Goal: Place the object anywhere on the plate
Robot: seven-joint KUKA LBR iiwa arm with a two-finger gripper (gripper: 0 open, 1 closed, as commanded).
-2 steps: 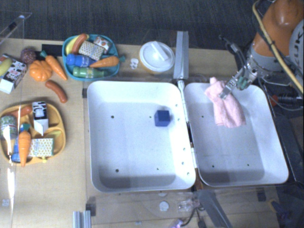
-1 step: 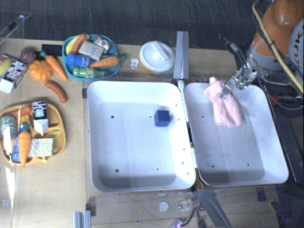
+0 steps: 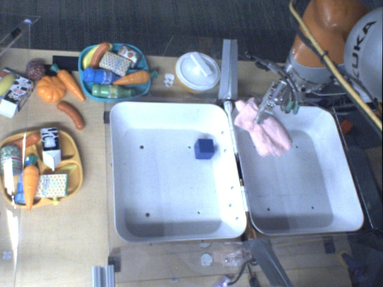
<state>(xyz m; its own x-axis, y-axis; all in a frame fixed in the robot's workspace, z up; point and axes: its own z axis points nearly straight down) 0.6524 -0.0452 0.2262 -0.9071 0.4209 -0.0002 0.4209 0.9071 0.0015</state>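
Observation:
A pink cloth [image 3: 269, 135] hangs at the back left corner of the right bin [image 3: 335, 160], its upper end overlapping the bin's rim. My gripper [image 3: 262, 113] reaches in from the right, and its fingers are shut on the top of the cloth. A small blue cube [image 3: 204, 148] lies in the left bin [image 3: 155, 190], right of centre. On the bench at the far left sits a yellow plate [image 3: 76, 163] that carries several toy foods.
Behind the left bin stand a blue bowl [image 3: 143, 89] full of toy food and a white lidded bowl [image 3: 198, 70]. Loose toy vegetables [image 3: 60, 91] lie on the bench at the back left. A grey upright post [image 3: 227, 70] stands between the bins at the back.

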